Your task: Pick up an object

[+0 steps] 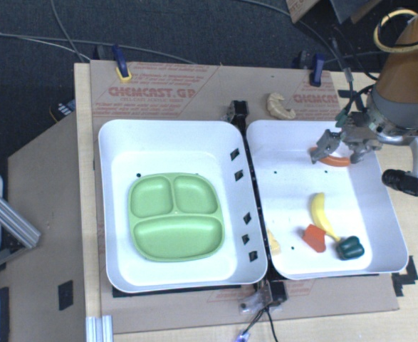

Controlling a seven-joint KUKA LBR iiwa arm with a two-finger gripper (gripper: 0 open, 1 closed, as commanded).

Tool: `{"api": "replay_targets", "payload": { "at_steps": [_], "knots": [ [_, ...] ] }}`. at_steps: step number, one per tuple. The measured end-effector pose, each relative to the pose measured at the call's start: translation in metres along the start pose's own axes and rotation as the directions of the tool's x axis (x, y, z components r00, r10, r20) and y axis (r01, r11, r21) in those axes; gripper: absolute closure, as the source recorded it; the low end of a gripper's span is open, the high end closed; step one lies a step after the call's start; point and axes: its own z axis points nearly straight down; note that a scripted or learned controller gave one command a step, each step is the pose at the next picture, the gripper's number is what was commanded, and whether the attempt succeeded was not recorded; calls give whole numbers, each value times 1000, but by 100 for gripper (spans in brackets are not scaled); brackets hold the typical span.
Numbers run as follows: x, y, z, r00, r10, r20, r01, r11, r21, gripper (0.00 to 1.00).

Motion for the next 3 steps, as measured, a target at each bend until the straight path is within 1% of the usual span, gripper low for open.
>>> {"api": "replay_targets", "payload": {
  "at_steps": [1, 2, 3],
  "knots": [
    [0, 3, -8, 1000, -3, 2, 3, 1000, -15, 0],
    [-1, 2, 54, 1000, -3, 1, 3, 1000, -10, 0],
    [-7, -5, 113, 1000, -2, 1, 2, 1000, -8, 0]
  ]
}}
